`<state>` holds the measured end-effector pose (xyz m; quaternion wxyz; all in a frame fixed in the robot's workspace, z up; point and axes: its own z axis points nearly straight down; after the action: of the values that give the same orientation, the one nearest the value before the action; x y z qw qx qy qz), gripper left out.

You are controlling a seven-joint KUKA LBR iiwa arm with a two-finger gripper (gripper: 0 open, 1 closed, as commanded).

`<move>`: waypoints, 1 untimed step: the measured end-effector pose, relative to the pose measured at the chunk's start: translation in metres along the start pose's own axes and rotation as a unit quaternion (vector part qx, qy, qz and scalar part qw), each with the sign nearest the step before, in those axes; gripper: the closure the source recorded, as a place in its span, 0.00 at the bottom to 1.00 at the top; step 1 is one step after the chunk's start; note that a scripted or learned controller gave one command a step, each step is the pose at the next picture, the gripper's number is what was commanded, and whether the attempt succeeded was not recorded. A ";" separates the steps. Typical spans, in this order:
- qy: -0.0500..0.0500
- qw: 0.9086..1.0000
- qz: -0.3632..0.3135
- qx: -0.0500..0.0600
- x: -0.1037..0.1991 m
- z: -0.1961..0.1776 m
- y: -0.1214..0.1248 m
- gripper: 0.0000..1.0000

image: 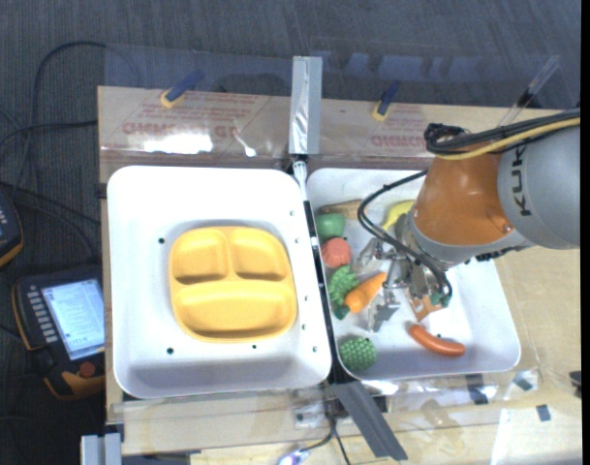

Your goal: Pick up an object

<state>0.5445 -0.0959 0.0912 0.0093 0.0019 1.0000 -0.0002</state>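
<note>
Letters "KU" legible on the grey arm [546,187] at right; reddish print on the clear sheet [207,124] behind the bins, too faint to read. Toy food crowded in the right bin [488,347]: an orange carrot [364,294] with a green top, slanted, just left of the claw [403,294]; a red sausage [436,341] lying near the front; a knobbly green ball [357,353] at the front left corner; a green piece [330,225] and a pink one [336,252] along the left wall. Reaching in from the right, orange band [459,206] over the bin, claw pointing down among the food. Claw open or closed: cannot tell. Yellow sectioned tray [233,281] lying in the left bin [139,289].
</note>
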 end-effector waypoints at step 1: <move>-0.002 1.000 -0.020 0.002 0.017 -0.001 0.001 0.00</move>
<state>0.5276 -0.0944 0.0916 0.0111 -0.0182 0.9998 -0.0026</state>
